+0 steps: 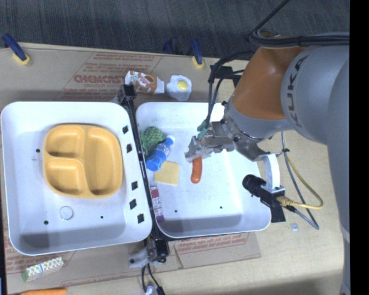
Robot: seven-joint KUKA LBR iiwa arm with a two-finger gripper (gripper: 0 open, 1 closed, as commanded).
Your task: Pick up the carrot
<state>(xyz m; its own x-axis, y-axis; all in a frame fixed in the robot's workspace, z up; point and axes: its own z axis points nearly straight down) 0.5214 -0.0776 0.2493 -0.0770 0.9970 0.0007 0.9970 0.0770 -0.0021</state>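
End effector (198, 152) directly over carrot's top, grip state I cannot tell | carrot (196, 171) mid right bin (234, 221), beside cheese wedge (167, 174) | step: grasp | next: I confirm hold, lift straight.

**Robot test bench, lab setting**

Not a home or kitchen. A grey industrial arm (307, 91) with an orange band reaches over two shallow white bins (18, 183) set side by side on flattened printed cardboard (104, 72). Blue clamps (15, 48) at the cardboard's far edge pin it to the bench. Loose cables (298, 192) trail from the arm, on the bins' right. Black clips (135, 183) line the seam between the bins. Contents are toy-like props: a yellow divided plate (83, 160) in the left bin, small play-food pieces (163, 155) in the right bin. Dark carpet (111, 11) lies beyond the cardboard's far edge.
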